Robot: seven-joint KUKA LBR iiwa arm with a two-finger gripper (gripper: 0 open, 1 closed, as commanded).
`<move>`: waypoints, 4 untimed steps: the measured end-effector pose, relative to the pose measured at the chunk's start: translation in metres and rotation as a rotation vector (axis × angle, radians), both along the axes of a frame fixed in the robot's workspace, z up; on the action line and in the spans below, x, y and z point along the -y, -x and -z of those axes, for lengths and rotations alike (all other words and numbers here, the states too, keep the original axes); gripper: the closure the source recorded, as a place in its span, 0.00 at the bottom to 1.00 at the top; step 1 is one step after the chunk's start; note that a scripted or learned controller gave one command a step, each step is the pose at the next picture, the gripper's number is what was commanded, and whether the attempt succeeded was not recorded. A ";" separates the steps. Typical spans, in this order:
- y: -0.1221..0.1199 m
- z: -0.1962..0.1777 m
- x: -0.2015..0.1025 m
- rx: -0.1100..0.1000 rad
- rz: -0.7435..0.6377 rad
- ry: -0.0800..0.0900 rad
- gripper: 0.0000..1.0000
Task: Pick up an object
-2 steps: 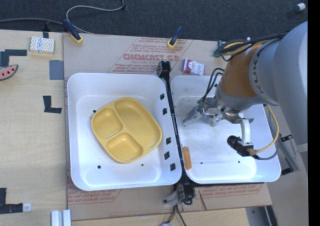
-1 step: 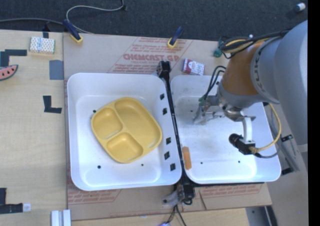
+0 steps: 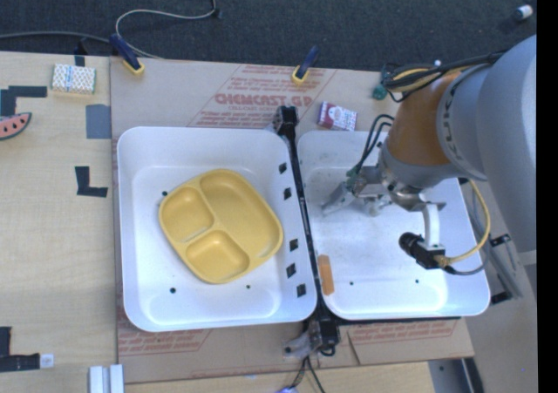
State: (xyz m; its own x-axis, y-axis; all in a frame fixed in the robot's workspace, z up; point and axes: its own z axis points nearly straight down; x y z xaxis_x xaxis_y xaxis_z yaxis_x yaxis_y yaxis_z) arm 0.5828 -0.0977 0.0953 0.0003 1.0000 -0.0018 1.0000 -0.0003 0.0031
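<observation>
A yellow divided plate (image 3: 221, 224) lies in the left bin (image 3: 139, 295), turned at an angle. A small orange stick-like piece (image 3: 325, 274) rests in the right bin (image 3: 392, 300), against its left wall near the front. My gripper (image 3: 343, 193) hangs low over the right bin's back-left part, well behind the orange piece and pointing towards the divider between the bins. I see nothing held in it. The grey arm with its orange band (image 3: 423, 125) covers the bin's back right.
A red and white packet (image 3: 336, 116) lies on the cardboard behind the right bin. Clamps (image 3: 305, 64) hold the cardboard's far edge. A small patterned block (image 3: 73, 78) sits at the far left. A black cable with yellow wire (image 3: 427, 252) hangs from the wrist over the right bin.
</observation>
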 end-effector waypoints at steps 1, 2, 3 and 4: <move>-0.064 0.010 -0.002 0.000 -0.002 -0.002 0.00; -0.064 0.000 -0.002 -0.001 -0.003 -0.002 1.00; -0.063 -0.009 -0.003 -0.003 -0.003 -0.003 1.00; -0.063 -0.009 -0.003 -0.003 -0.003 -0.003 0.00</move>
